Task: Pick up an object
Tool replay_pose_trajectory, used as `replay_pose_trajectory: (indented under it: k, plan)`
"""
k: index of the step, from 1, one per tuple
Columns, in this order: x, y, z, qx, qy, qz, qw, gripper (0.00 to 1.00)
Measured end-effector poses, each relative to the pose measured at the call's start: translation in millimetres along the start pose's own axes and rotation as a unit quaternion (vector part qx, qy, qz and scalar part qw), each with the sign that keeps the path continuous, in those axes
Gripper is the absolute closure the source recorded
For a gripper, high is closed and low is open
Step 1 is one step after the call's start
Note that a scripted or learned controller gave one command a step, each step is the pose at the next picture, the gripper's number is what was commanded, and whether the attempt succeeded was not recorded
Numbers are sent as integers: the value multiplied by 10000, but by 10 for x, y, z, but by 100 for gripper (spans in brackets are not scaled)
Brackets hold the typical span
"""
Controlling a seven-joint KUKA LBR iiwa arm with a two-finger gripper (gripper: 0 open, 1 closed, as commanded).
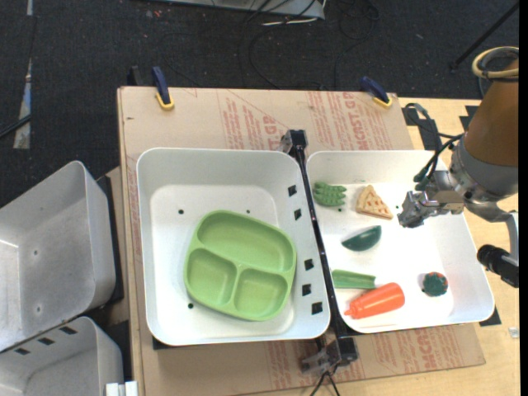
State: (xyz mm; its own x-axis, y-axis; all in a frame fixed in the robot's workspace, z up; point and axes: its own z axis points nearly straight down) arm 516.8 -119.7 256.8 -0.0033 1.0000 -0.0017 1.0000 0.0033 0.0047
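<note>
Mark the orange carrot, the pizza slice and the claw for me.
orange carrot (377, 300), camera view, middle of its body
pizza slice (374, 203), camera view, centre of the wedge
claw (410, 215), camera view, dark tip over the right bin

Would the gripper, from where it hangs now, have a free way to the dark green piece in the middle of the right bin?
Probably yes. The gripper hangs over the right bin, just up and right of the dark green piece, which lies apart from the pizza slice and the carrot, with bare floor between.
</note>
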Motion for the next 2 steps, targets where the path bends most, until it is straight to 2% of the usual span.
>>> replay_pose_trajectory:
  k: [1,2]
  plan:
    - [520,0,161,33,17,-21,10000,100]
    - [1097,49,96,18,16,-26,10000,100]
